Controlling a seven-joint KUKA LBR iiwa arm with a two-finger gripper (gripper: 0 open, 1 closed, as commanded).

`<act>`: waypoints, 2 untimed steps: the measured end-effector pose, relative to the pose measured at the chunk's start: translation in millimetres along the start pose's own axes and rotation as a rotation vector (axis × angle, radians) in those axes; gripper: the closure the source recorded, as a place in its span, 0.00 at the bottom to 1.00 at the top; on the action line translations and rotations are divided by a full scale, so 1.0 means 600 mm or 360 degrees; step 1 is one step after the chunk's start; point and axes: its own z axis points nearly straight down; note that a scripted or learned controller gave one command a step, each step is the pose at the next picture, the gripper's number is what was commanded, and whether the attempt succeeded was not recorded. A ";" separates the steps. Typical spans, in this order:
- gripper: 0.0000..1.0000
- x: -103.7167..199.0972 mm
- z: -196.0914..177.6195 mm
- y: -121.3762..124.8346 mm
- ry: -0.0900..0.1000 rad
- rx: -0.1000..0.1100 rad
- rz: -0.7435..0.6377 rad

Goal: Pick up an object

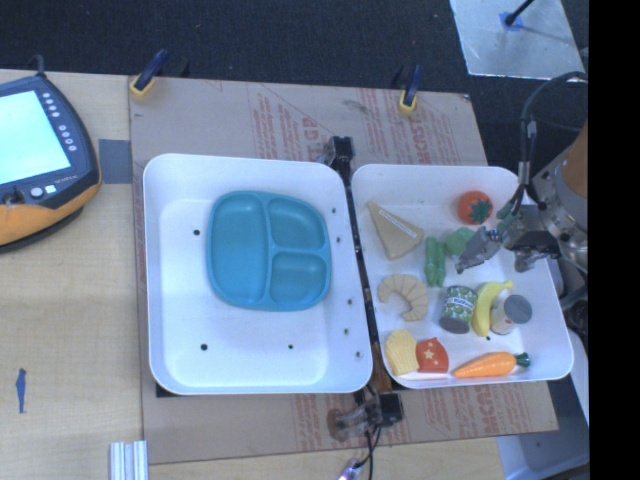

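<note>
The right bin [392,183] holds several toy foods: a red tomato [474,207], a tan sandwich wedge [395,230], green vegetables [437,258], a croissant [405,294], a small can [458,308], a banana [487,306], a grey disc [517,310], corn [401,351], a red piece [432,355] and a carrot [487,365]. My gripper [503,254] hovers over the bin's right side, just above the banana and below the tomato. Its fingers stand open with nothing between them.
The left bin [175,298] holds a blue divided plate [268,249]. A teach pendant [35,163] lies on the bench at far left. Clamps [408,90] pin the cardboard sheet under the bins.
</note>
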 end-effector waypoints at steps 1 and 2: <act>0.00 -0.040 0.281 0.044 0.0001 0.0004 -0.0001; 0.00 -0.045 0.302 0.137 -0.0002 0.0002 -0.0002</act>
